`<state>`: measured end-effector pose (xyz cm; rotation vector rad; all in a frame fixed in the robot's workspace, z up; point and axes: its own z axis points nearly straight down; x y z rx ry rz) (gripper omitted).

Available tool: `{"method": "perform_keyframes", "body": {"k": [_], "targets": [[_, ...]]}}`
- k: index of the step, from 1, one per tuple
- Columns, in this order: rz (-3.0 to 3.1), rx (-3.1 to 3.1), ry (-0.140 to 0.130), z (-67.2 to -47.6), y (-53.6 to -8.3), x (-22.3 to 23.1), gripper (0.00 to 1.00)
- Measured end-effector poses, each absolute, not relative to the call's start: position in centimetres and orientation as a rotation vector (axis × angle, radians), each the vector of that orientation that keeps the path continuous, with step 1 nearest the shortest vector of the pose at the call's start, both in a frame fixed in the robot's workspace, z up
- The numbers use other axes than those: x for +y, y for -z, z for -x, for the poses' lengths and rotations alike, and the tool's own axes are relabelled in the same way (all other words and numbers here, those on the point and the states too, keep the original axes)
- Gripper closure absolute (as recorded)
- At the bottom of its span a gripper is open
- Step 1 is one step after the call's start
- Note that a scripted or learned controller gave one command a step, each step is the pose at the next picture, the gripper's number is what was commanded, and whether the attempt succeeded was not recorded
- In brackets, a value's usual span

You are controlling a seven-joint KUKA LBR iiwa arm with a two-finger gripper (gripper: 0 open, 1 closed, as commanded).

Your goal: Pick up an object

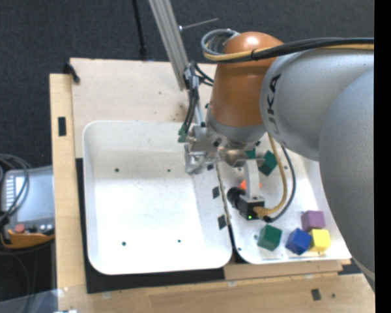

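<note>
Green block (pixel 270 237), blue block (pixel 299 240), yellow block (pixel 320 239), purple block (pixel 313 220): clustered in right-hand bin (pixel 280 257), near corner. Gripper (pixel 195 156): seemingly above the bins' shared rim; released or clenched, cannot tell.

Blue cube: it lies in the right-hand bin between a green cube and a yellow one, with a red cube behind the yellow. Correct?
In the camera view the cube behind the yellow cube is a purple cube, not red. The rest holds: blue cube in the right-hand bin, between green cube and yellow.
</note>
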<state>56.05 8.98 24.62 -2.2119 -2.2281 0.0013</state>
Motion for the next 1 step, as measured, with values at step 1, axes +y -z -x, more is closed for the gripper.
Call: {"method": "perform_keyframes", "body": {"k": [1], "targets": [[2.220, -2.222, 0.001, -56.13, -24.68, 8.69, 0.00]]}}
